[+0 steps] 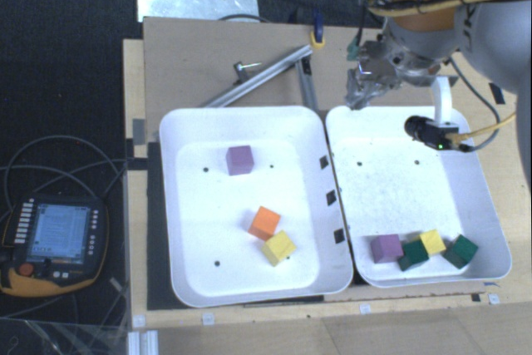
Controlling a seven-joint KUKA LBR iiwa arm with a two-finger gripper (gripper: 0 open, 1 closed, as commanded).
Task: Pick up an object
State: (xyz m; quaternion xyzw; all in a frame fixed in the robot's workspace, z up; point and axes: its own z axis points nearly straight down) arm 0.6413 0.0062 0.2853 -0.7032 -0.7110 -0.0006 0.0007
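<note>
The left bin (187, 204) holds a purple cube (239, 160) toward the back, with an orange cube (264, 222) and a yellow cube (279, 247) touching near the front. Along the right bin's (482, 204) front wall sit a purple cube (386, 247), a dark green cube (412, 253), a yellow cube (431, 242) and another green cube (461, 249). My gripper (360, 94) hangs over the back left corner of the right bin, far from all the cubes. Nothing shows in its grasp.
A metal bar (266, 72) lies slanted behind the left bin. A small black device (428, 131) with a cable hangs off the arm over the right bin's back. A teach pendant (54, 241) rests on the floor at left.
</note>
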